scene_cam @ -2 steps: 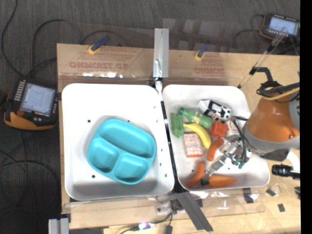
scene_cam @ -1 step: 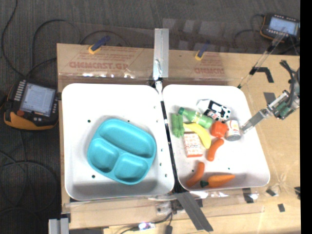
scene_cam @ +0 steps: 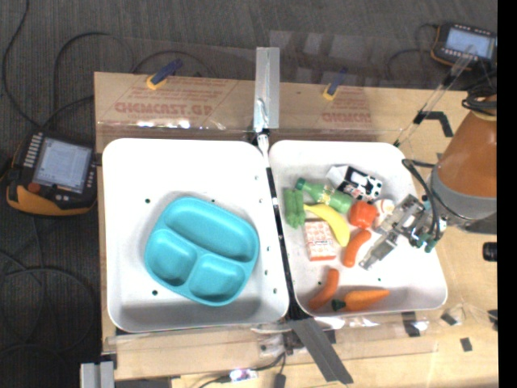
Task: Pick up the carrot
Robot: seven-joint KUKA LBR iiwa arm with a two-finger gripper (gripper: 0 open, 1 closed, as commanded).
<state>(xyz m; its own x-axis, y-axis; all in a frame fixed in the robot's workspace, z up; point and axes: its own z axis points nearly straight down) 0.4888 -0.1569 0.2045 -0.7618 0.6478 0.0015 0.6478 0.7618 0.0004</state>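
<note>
Dark grey carpet with loose black cables surrounds a wooden bench (scene_cam: 186, 95) bearing two shallow white bins side by side.

Left white bin (scene_cam: 129, 168) — holds one teal plastic divided tray (scene_cam: 202, 249) with three compartments, lying slightly askew near the middle.

Right white bin (scene_cam: 420, 285) — holds a cluster of toy foods. Orange plastic carrot with a green top (scene_cam: 362, 299) lies flat near the front wall, leafy end pointing left, just beside a curved orange-red sausage-shaped piece (scene_cam: 325, 289). Further back: a yellow banana (scene_cam: 333, 220), a small red-and-white printed box (scene_cam: 319, 240), a green bottle-shaped piece (scene_cam: 312, 191), a red-orange rounded piece (scene_cam: 363, 213), a second orange elongated piece (scene_cam: 354, 247), and a black-and-white patterned item (scene_cam: 355, 183).

Grey arm with an orange band (scene_cam: 472, 164) — enters from the right. Metal two-finger gripper (scene_cam: 380, 251) hangs over the right bin, above and apart from the carrot, just right of the elongated orange piece. Whether its fingers are parted or closed, I cannot tell; nothing is visibly held.

Two handheld control pendants (scene_cam: 52, 172) rest on the floor, left and upper right.
</note>
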